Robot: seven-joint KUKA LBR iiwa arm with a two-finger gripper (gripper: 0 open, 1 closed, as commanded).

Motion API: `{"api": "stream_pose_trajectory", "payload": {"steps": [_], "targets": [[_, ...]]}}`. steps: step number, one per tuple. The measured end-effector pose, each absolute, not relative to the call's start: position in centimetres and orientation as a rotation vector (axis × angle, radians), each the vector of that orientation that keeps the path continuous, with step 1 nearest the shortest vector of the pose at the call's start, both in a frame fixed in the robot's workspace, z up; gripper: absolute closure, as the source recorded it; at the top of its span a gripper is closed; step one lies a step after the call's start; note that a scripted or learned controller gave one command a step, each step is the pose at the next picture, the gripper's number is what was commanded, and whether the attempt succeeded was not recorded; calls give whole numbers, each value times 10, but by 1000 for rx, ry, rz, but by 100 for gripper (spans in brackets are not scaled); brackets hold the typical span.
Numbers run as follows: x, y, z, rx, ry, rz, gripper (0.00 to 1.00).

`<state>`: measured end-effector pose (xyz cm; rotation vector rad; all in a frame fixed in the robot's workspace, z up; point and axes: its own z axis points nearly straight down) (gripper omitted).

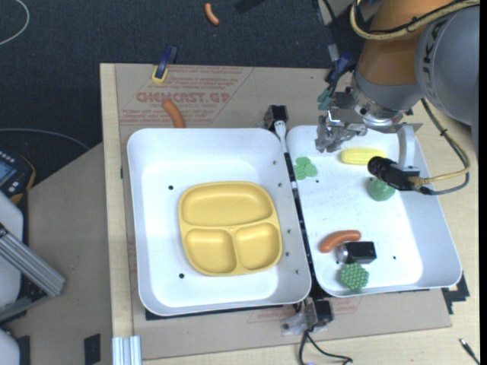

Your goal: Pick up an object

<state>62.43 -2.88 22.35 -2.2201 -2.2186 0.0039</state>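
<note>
Gripper [332, 140] — over right bin [415, 238] | cardboard print [183, 96] — roughly "CHEMCAST GP"

Yellow divided tray [228, 226] in left bin [144, 204], end effector [329, 139] at far end of right bin [418, 234], yellow piece [361, 157] beside it

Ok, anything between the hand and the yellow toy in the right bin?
Nothing visible. The hand hangs over the far corner of the right bin; the yellow toy lies right beside it with nothing between. The green leaf sits nearer the camera, off that line.
</note>
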Motion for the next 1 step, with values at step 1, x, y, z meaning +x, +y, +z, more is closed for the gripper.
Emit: {"api": "stream_pose_trajectory", "payload": {"steps": [1], "targets": [[635, -28, 214, -2221, -2224, 0, 100]]}}
